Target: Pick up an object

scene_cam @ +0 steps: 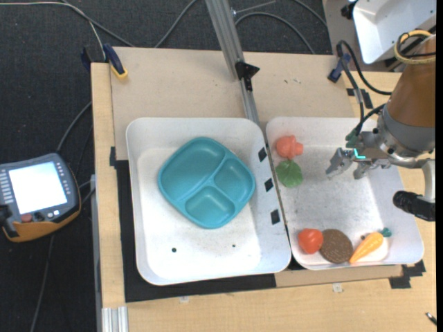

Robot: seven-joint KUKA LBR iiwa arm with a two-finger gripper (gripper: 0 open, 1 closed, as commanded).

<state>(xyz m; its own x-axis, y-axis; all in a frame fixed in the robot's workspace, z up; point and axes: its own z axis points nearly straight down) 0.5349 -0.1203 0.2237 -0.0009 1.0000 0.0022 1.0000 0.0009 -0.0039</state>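
Down front, carrot, brown disc and tomato sit below your gripper, untouched. Its fingers look spread with nothing between them; the green piece lies just left. Your pick hasn't started yet.

The arm comes in from the right edge of the camera view, its orange band at the upper right and the grey wrist section just below it. From the wrist the gripper reaches leftward and slightly down — a cluster of grey metal parts with a small teal light glowing near its middle. Its two fingers are parted, tips pointing down and to the left, nothing between them.
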